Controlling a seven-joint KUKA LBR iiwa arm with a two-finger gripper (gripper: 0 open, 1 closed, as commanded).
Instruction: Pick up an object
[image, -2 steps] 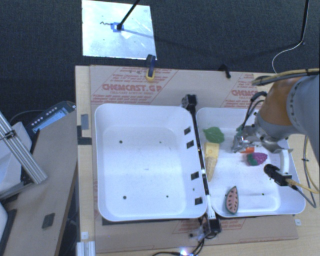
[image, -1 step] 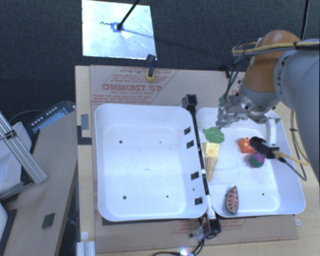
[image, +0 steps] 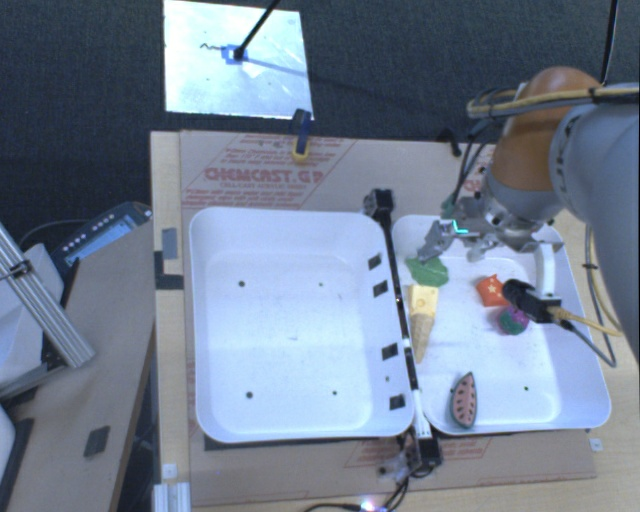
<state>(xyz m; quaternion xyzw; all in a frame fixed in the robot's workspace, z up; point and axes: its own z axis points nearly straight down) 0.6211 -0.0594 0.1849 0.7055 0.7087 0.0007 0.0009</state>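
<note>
Where the gripper (image: 441, 243) dips into the far left part of the right bin (image: 580, 400), we see its grey fingers (image: 434, 240) angled down toward a green object (image: 429, 270), but we cannot tell whether they are spread or closed, nor whether they touch it. Just near of that green piece lies a yellow wedge (image: 423, 299), with a pale cone-shaped piece (image: 421, 332) touching its near end, both close to the bin's left wall. To the right we find an orange object (image: 491, 290), and beside it a small purple and green object (image: 514, 321) partly hidden by a black part of the tool. A watermelon slice (image: 463, 399) rests alone near the bin's near edge. Above the gripper rises the grey arm (image: 600, 150) with its orange band (image: 530, 130), coming in from the right. The left bin (image: 290, 320) sits alongside, the two joined by black clips.
</note>
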